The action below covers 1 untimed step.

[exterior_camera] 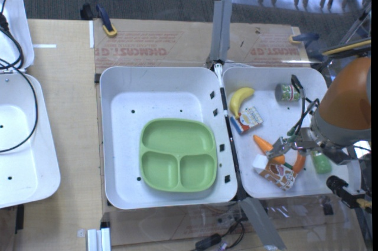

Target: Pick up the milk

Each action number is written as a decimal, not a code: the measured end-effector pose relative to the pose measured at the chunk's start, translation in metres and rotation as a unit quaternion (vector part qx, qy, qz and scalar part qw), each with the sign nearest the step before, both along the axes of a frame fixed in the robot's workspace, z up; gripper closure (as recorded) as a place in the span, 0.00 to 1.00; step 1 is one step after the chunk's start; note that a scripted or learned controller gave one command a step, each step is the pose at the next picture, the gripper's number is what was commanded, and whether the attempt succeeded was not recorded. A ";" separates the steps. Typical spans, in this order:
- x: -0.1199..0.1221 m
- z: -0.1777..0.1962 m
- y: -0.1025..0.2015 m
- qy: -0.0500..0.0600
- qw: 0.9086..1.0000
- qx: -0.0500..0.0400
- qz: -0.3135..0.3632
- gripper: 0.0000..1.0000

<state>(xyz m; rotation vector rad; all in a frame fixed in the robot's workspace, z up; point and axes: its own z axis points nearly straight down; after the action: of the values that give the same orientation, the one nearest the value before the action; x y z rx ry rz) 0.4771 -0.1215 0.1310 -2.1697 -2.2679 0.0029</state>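
In the right white bin [260, 75], near its front edge: small white-and-brown milk carton [275, 172], lying tilted. Two-finger gripper [287, 148] low just above it, beside an orange carrot [263, 143]; finger state cannot be told. Yellow banana [239, 100] toward the back-left corner. Left white bin [118, 126]: green three-compartment plastic tray [178, 154], central

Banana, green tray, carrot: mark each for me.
banana [238, 100]: camera view, middle of its curved yellow body.
green tray [155, 139]: camera view, floor of its top compartment.
carrot [262, 142]: camera view, its orange upper end.
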 end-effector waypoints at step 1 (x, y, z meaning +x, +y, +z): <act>0.000 -0.041 -0.005 0.000 0.993 0.001 0.122 0.00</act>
<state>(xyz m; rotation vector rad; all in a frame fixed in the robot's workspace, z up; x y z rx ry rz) 0.4768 -0.1268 0.0903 -1.8770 -2.5148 0.0015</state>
